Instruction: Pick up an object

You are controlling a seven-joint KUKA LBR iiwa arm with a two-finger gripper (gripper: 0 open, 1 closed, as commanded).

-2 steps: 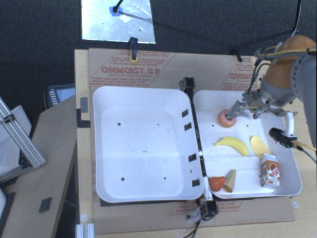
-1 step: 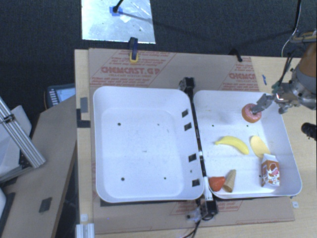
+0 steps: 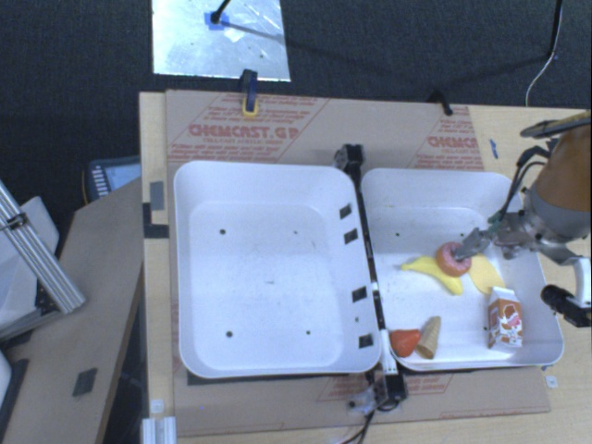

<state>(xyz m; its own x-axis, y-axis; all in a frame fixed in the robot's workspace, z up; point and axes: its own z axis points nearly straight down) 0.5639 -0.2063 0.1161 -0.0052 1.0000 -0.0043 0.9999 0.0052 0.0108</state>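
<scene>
From the camera above the bench, the gripper [image 3: 474, 241] has reached in from the right and sits low in the right bin [image 3: 407, 197], its tip right against a pink ring [image 3: 452, 259]. Whether it is gripping anything or standing free cannot be made out here.

The pink ring serves as the landmark. It lies on top of a banana [image 3: 435, 274], which runs out to its left. A yellow wedge [image 3: 486, 273] sits just to its right, a small carton [image 3: 504, 321] stands further right and nearer the front wall, and a cone [image 3: 429, 337] with a red piece [image 3: 404, 342] beside it lies toward the front left.

The likely trouble is crowding. The ring rests on a curved banana, so it may slide or tip away under a push. The tip could also catch the banana or wedge instead, or lift nothing.
</scene>
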